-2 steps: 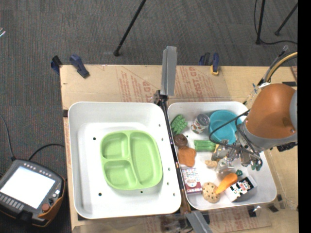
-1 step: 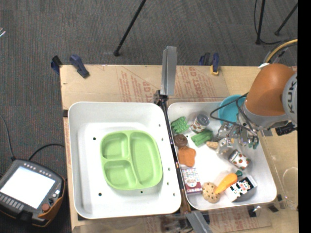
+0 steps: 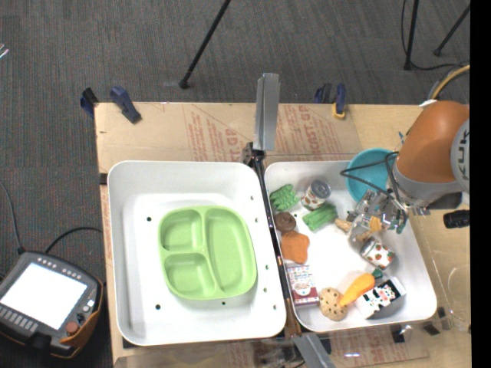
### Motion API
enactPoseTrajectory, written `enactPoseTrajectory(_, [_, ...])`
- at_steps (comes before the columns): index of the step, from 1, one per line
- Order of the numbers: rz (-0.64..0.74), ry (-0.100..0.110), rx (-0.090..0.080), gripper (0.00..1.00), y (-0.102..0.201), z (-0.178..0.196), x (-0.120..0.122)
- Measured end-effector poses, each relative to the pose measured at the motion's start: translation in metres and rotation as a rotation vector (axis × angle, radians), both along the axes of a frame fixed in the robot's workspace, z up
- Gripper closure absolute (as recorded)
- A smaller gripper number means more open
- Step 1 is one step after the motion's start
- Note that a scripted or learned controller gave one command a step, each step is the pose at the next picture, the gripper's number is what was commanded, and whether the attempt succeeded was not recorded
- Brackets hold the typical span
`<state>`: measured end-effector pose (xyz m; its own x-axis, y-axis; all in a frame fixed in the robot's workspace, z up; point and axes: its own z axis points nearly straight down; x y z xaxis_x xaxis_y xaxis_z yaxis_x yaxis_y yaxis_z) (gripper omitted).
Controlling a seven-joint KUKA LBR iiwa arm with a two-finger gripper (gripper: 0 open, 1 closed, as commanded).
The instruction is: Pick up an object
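My gripper hangs low over the right half of the right bin, under the arm's orange band. Just below it lies a small can with a red and white pattern. A tan piece pokes out at the gripper's left side; I cannot tell whether the two touch. A green pickle-like toy lies further left. A teal bowl sits behind the gripper, partly hidden by the arm.
The right bin also holds a green leafy toy, a small jar, a brown disc, an orange piece, a red box, a cookie, a carrot and a black-and-white toy. A green divided plate lies in the left bin.
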<state>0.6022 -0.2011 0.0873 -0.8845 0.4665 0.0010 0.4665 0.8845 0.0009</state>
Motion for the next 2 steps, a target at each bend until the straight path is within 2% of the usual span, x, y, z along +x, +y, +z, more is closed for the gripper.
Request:
enactPoseTrajectory(1, [-0.315,-0.002,-0.001,1.0,-0.001,0.002,0.018])
enactPoseTrajectory(2, [-0.623,0.003,0.0,1.0,-0.009,0.0,-0.048])
